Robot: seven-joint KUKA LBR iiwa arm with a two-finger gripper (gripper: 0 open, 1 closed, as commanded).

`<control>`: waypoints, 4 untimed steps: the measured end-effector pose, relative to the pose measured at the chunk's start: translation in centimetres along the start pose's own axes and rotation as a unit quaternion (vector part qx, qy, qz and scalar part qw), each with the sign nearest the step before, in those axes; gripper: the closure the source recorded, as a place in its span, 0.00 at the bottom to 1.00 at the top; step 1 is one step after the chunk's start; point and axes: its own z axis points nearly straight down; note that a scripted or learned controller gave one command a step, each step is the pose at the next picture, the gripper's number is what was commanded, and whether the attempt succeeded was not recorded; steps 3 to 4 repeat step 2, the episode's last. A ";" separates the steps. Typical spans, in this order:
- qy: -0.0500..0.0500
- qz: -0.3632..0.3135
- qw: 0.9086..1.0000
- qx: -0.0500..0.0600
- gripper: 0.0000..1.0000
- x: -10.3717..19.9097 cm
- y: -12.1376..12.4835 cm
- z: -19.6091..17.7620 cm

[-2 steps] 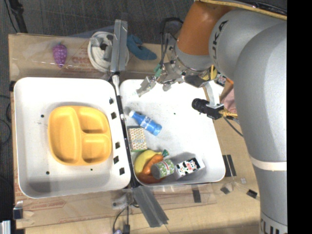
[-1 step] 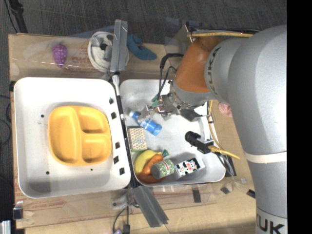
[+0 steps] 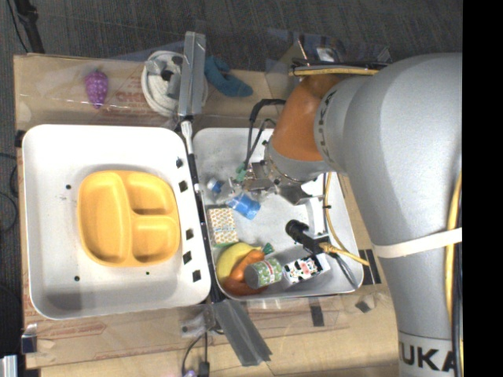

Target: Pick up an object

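My gripper (image 3: pixel 253 181) hangs low over the upper middle of the right bin (image 3: pixel 206 144), at the end of the grey arm with its orange band. Just below it lies a small blue object (image 3: pixel 247 206), and a clear-and-blue item (image 3: pixel 214 185) sits to its left. I see nothing held by the gripper. Further toward the bin's front lie a checkered packet (image 3: pixel 223 225), a yellow banana (image 3: pixel 232 259), a green-labelled can (image 3: pixel 266 272) and a black-and-white box (image 3: pixel 305 269). The arm hides the bin's right part.
The left bin (image 3: pixel 47 289) holds a yellow divided tray (image 3: pixel 130 215). Behind the bins on the bench are a purple object (image 3: pixel 97 86), a white round container (image 3: pixel 163 81) and a blue cloth (image 3: pixel 224 78). An orange piece (image 3: pixel 239 283) lies under the banana.
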 end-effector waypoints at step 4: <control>0.000 -0.059 0.998 -0.002 1.00 3.2 2.1 -11.3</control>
